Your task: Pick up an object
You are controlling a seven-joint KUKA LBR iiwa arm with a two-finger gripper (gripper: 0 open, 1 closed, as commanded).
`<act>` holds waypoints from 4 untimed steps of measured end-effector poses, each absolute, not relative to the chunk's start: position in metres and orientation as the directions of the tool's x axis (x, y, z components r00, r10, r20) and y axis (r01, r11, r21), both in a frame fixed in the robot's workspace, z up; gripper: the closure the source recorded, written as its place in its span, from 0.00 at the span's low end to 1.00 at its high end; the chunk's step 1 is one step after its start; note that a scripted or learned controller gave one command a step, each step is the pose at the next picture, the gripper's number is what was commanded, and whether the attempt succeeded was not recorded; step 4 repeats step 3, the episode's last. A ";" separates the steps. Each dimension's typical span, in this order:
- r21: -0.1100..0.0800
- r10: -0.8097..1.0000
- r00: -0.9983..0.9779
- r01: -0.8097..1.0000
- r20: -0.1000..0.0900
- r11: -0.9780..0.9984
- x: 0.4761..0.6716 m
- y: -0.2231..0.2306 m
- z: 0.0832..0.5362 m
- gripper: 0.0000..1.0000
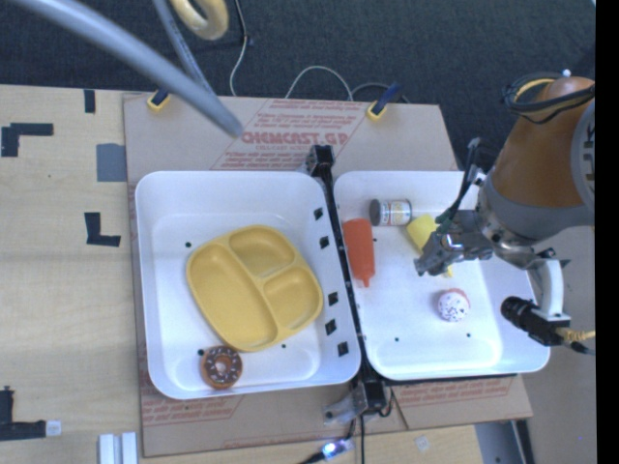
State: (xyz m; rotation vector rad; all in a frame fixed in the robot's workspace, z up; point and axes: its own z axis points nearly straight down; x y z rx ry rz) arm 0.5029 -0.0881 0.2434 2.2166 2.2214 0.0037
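Observation:
My gripper (437, 259) hangs over the right bin (484, 361), just below a yellow object (421, 229) that its dark fingers partly cover. A small silver can (391, 212) lies on its side to the upper left of the gripper. A red-orange carrot-like piece (360, 249) lies along the bin's left wall. A white speckled ball (452, 305) rests on the bin floor below the gripper. Nothing is visibly held between the fingers.
The left bin (160, 211) holds a yellow divided plate (253, 285) and a chocolate doughnut (221, 366) near its front edge. A black divider (332, 259) runs between the bins. The arm's orange band (546, 153) fills the right side above the bin.

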 end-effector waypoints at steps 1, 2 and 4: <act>-0.003 1.000 -0.007 1.000 0.001 0.007 0.506 -0.028 0.230 1.00; -0.002 1.000 -0.008 1.000 0.001 0.008 0.511 0.035 0.232 1.00; -0.002 1.000 -0.008 1.000 0.001 0.008 0.511 0.091 0.237 1.00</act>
